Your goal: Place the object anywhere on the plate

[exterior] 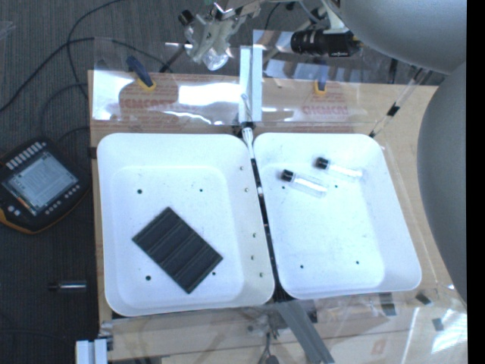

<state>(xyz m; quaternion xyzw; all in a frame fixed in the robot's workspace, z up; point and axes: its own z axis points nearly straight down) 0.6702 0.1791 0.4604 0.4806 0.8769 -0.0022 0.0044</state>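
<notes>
Currently I see two capped vials (303,181) in the right bin (341,271), dark plate (177,249) in the left bin (121,165).

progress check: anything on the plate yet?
Done: nothing. The dark ribbed plate in the left bin is bare. In hand: nothing seen held; the arm sits at the right edge. Left: both clear vials lie in the right bin; pick, carry, place.

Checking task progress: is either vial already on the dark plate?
No, both vials lie in the right bin, while the dark plate sits in the left bin.
</notes>
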